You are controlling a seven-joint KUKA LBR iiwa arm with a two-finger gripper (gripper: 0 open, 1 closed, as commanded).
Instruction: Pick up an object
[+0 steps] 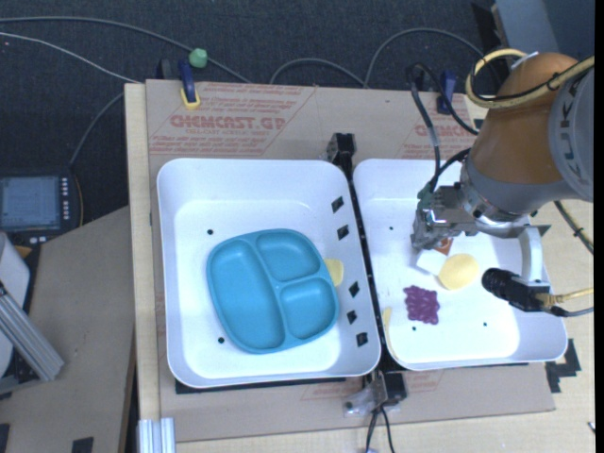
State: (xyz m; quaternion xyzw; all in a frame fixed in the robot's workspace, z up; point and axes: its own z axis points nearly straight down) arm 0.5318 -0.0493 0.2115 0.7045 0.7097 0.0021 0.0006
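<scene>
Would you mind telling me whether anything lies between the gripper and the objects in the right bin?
Nothing visible does. The gripper is down in the right bin, right above the white block, with the yellow piece and the purple cluster lying unobstructed beside it.

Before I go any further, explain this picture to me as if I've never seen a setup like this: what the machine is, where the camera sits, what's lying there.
The one camera is fixed above a bench and looks down at a slant. The big grey and orange shape on the right is a robot arm; at its end is a gripper, a two-finger claw for picking things up. Its fingers are too hidden to say whether they are open or holding anything.

Two shallow white bins sit side by side. The left bin holds a blue divided plate with a small yellow piece at its right edge. The right bin, where the gripper is lowered, holds a pale yellow lump, a purple cluster like toy grapes and a small white piece just under the gripper.
</scene>
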